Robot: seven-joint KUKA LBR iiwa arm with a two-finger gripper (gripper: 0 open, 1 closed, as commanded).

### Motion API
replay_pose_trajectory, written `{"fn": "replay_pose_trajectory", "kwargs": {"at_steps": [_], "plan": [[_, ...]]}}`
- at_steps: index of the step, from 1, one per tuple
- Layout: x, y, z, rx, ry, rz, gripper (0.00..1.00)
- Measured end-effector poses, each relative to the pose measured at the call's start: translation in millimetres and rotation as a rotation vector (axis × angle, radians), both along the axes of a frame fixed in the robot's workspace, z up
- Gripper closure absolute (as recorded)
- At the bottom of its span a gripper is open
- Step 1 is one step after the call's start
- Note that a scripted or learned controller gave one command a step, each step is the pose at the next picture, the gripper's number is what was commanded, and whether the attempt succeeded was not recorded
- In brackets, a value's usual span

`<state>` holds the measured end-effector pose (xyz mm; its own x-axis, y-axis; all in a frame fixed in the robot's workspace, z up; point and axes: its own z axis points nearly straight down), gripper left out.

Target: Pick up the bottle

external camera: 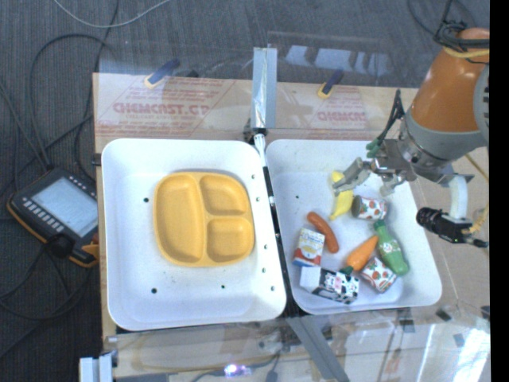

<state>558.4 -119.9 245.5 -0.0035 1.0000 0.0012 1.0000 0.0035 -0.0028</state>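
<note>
The green bottle point(390, 250) lies on its side in the right bin point(286, 183), near that bin's right wall, with its cap toward the back. My gripper point(369, 178) hangs over the back part of the same bin, up and to the left of the bottle and apart from it. Its fingers are spread open with nothing between them. A yellow banana point(342, 204) and a small strawberry-print can point(370, 208) lie just below the fingertips.
Around the bottle lie a carrot point(362, 253), a second strawberry-print can point(379, 274), a red sausage point(322, 231), a small carton point(308, 247) and a cow-print carton point(337, 285). The left bin point(127, 293) holds a yellow divided tray point(203, 217).
</note>
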Motion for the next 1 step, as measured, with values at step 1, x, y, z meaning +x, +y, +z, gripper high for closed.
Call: {"fn": "replay_pose_trajectory", "kwargs": {"at_steps": [1], "plan": [[-12.7, -67.1, -9.4, -0.003, 0.000, 0.082, 0.00]]}}
